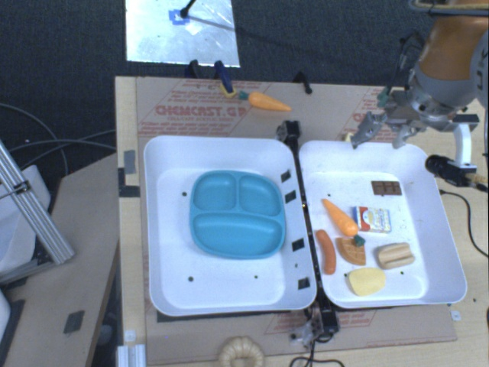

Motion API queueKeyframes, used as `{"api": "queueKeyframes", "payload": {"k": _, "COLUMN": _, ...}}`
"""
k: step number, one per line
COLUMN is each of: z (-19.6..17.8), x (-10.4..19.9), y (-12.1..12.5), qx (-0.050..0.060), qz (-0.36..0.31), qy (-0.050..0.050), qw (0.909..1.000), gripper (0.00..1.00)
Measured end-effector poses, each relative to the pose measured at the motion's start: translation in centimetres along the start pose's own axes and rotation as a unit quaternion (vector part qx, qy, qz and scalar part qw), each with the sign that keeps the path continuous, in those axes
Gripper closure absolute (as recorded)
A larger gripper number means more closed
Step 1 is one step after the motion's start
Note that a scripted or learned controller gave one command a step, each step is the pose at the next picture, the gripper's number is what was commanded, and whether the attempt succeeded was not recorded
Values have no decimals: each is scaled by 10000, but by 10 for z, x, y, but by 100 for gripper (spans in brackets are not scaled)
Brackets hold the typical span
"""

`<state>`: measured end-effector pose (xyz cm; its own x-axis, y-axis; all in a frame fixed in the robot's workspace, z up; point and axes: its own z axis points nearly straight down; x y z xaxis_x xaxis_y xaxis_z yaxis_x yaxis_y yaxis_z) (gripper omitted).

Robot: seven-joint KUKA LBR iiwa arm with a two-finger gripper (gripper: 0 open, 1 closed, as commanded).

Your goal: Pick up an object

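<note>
Camera view: gripper (pixel 380 132) hovers with fingers spread, holding nothing, over the right bin's (pixel 439 205) far rim; carrot (pixel 339 217), chocolate bar (pixel 386 188), sausage (pixel 327 251) lie inside below.

Both white bins, the left bin (pixel 164 205) and the right bin (pixel 435 235), look like smooth moulded plastic with a soft sheen. The blue divided plate (pixel 237 212) is matt plastic. Under the bins the desk (pixel 191 105) carries a brown board with a dull, paper-like face and red print. The toy foods look like plastic: a glossy orange carrot (pixel 340 216), a sausage (pixel 327 251), a pale yellow piece (pixel 367 281), a tan bread roll (pixel 395 255) and a dark chocolate bar (pixel 386 188). The small carton (pixel 373 219) looks like printed card. Beyond the desk's far edge lies a shiny, metallic-looking sheet (pixel 179 21) on dark cloth-like flooring. The gripper (pixel 382 132) appears to be grey metal.
</note>
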<state>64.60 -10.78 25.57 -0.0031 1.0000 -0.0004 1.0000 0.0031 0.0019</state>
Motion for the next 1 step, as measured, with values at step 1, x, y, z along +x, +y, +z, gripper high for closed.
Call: {"api": "queueKeyframes", "payload": {"k": 1, "z": 53, "x": -7, "y": -8, "qx": 20, "qz": 9, "qy": 1, "qw": 10000, "gripper": 0}}
